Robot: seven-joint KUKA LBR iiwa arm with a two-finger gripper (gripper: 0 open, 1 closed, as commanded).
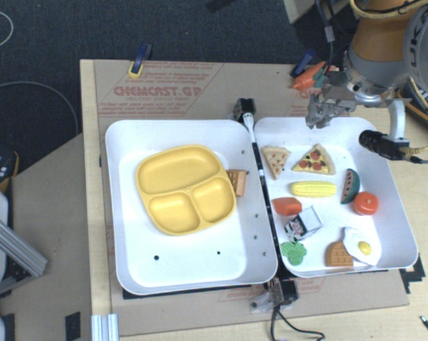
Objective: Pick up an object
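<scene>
left bin: just a yellow divided plate, small brown bit beside it
right bin: toy food – pizza slice, corn, tomato, egg
gripper: over right bin's far edge, can't tell its state

A robotics lab: white bins on cardboard-covered bench, loose cables.

Red lettering reading "CHEMCAST GP" runs across the brown protective board behind the bins.

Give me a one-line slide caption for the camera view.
Claw above the far edge of the right bin of toy food; yellow divided plate in the left bin.
</scene>
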